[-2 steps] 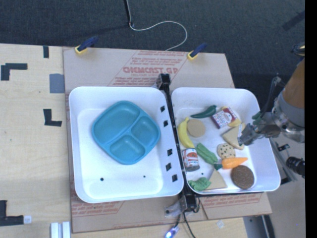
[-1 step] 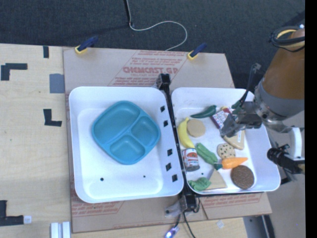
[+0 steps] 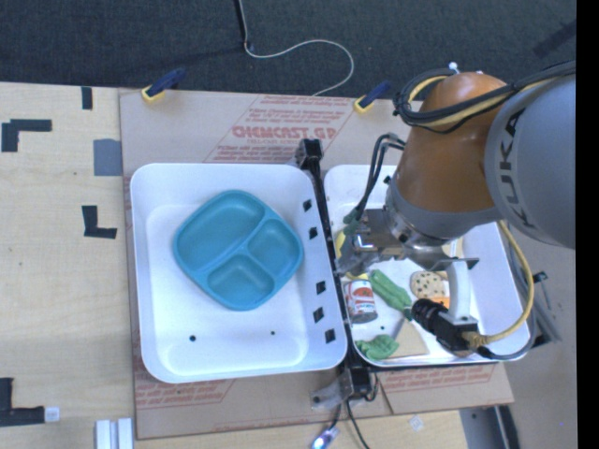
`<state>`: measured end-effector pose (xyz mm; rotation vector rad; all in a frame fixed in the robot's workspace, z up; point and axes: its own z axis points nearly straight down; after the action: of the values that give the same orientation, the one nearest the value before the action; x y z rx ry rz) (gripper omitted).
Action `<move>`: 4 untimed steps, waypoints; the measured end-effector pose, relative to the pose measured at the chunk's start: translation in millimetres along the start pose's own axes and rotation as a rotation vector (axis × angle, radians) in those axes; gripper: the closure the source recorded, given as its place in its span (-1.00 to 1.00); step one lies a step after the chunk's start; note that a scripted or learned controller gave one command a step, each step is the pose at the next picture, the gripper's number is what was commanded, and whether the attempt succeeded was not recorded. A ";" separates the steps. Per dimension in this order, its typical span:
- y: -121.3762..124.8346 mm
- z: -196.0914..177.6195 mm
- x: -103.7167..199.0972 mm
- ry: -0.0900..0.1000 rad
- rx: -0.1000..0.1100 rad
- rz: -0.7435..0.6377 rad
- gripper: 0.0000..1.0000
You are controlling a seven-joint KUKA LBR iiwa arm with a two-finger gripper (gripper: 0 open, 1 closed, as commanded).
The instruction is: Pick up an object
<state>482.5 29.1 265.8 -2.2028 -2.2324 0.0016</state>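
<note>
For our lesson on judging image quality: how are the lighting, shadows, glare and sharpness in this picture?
Camera view: lighting is even and bright; the left bin is nearly washed out white, with soft shadow along its inner walls; the blue plate is fairly sharp; small items under the arm in the right bin are shaded and soft, hard to identify.

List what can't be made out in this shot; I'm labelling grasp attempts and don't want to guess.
- Pincer: in the camera view the grey and orange arm's wrist covers it, so its state and any contact are hidden.
- Right white bin: the arm covers much of its floor.
- Small red-labelled can: label too small to read.
- Green soft items and spotted round piece: too small and partly overlapped to identify.

The blue divided plastic plate in the left bin shows fully.
</note>
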 end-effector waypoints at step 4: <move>1.1 -221.7 73.0 -0.001 -0.008 0.003 1.00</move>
<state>483.7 101.5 487.7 -2.2110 -2.2336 -0.0065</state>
